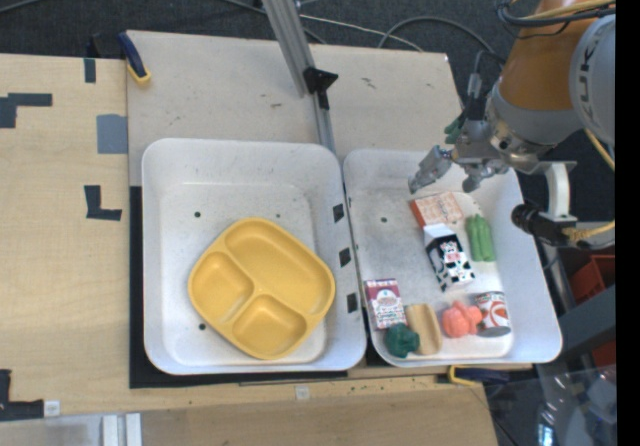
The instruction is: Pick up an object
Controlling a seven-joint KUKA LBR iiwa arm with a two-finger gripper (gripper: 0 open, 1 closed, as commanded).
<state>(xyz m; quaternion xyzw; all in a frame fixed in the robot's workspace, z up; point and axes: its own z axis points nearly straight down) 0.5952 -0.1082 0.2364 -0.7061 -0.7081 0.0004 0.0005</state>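
Observation:
My gripper (450, 174) hangs over the back of the right bin (385, 184), fingers spread open with nothing between them. Just in front of it lies a small orange-and-white carton (440, 207). Further forward sit a black-and-white cow-patterned carton (451, 260) and a green object (481, 237). Along the bin's front edge are a pink carton (384, 302), a dark green lump (402, 340), a tan bread-like piece (427, 327), a red-orange fruit (460, 319) and a small can (492, 312).
The left bin (180, 184) holds a yellow divided plate (262, 286). A grey metal pole (285, 14) slants down to the gap between the bins at the back. The arm's orange and grey body (550, 64) rises at the right.

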